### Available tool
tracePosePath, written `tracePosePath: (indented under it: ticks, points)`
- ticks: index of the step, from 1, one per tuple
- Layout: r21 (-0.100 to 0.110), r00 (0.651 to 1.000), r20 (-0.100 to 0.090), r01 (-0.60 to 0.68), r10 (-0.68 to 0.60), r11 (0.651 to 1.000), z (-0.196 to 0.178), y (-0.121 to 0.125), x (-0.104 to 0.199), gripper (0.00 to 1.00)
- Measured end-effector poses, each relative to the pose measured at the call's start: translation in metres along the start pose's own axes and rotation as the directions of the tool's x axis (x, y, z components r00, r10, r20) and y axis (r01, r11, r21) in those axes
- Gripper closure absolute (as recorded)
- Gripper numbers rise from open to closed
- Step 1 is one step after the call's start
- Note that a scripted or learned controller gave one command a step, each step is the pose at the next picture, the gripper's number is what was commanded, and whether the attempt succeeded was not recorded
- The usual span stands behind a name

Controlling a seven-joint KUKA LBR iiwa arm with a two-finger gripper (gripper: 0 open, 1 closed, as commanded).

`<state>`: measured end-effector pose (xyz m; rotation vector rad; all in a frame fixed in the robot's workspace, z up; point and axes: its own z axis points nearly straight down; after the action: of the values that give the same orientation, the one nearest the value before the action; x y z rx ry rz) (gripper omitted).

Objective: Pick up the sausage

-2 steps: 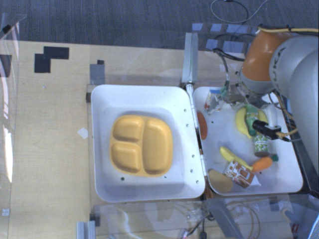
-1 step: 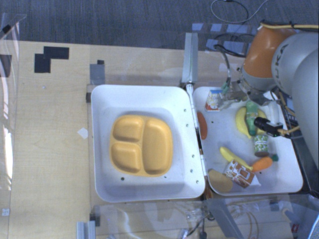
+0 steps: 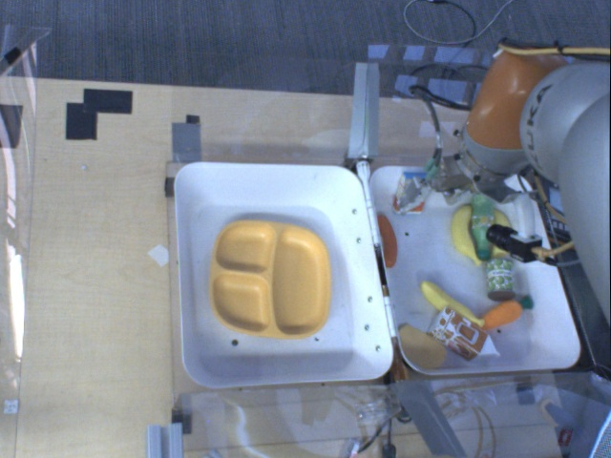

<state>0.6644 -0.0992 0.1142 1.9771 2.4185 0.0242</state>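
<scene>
Two shallow white bins sit side by side on the light wooden bench (image 3: 95,284). The left bin (image 3: 191,332) contains a yellow compartment tray (image 3: 272,277) with three wells, lying roughly centred. The right bin (image 3: 558,346) holds the clutter. The sausage (image 3: 388,239), reddish-brown and elongated, lies along the right bin's left wall, just beside the seam between the two bins, running roughly parallel to that wall; nothing touches it. Further right in the same bin: a banana (image 3: 465,234) near the middle, a second smaller yellow piece (image 3: 440,297) lying diagonally below it, a carrot (image 3: 504,314) with a green top toward the right, a small green-labelled can (image 3: 500,279) just above the carrot, a brown patterned packet (image 3: 459,332) near the front wall, and a tan rounded item (image 3: 423,345) at the front-left corner. The grey arm (image 3: 573,132) with its orange band (image 3: 504,98) enters from the right and hangs over the rear part of the right bin. The gripper (image 3: 434,184) sits near the bin's rear-left area, next to a small white-and-blue packet (image 3: 410,194), well apart from the sausage. How the jaws stand cannot be told at this angle, and no object is seen between them.
</scene>
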Motion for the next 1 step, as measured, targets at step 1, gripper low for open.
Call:
tracePosePath:
  ticks: [1]
  points:
    - [0.016, 1.000, -0.001, 0.029, -0.029, 0.999, 0.0259, 0.0070, 0.0050, 0.00]
